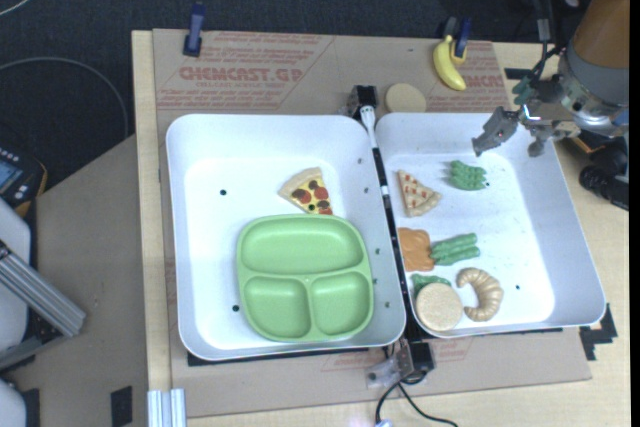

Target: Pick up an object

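Note:
My gripper (pixel 513 141) hangs above the back of the right bin (pixel 560 215), its two fingers spread open with nothing between them. Just left of and below it lies a green leafy toy (pixel 466 176). Further left in the same bin is a pizza slice (pixel 418 192). Toward the front of that bin lie a carrot (pixel 414 248), a green bean pod (pixel 456 248), a croissant (pixel 483 292) and a round cracker (pixel 438 308). The left bin (pixel 200 215) holds another pizza slice (pixel 308 191) and a green divided plate (pixel 305 275).
A toy banana (pixel 449 65) and a tan disc (pixel 405 98) lie on the board behind the bins. Blue clamps (pixel 194 28) hold the board's back edge. The bins' shared wall (pixel 381 205) runs between them. The arm's orange band (pixel 605 25) rises at the right.

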Robot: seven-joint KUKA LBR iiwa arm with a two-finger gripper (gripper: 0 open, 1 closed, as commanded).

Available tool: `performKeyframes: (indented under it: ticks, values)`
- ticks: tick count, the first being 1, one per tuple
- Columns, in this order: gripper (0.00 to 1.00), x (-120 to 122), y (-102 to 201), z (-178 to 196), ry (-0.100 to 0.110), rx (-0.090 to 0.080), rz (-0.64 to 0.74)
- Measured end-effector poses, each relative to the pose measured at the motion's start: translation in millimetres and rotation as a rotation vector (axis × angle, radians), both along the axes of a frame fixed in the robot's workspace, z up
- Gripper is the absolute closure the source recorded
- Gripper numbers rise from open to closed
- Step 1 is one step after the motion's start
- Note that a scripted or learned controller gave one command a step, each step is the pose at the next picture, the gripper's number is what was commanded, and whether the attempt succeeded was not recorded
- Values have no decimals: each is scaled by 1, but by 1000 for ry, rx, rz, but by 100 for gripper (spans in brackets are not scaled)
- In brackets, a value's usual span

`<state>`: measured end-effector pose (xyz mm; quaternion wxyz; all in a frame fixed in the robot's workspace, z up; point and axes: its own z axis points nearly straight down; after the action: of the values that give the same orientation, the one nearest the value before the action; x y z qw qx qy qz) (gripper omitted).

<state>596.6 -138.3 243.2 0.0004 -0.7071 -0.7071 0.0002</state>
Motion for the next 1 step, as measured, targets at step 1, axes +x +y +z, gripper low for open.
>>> performKeyframes:
  ticks: [1]
  values:
    - [100,1,0,11,-3,-1,1]
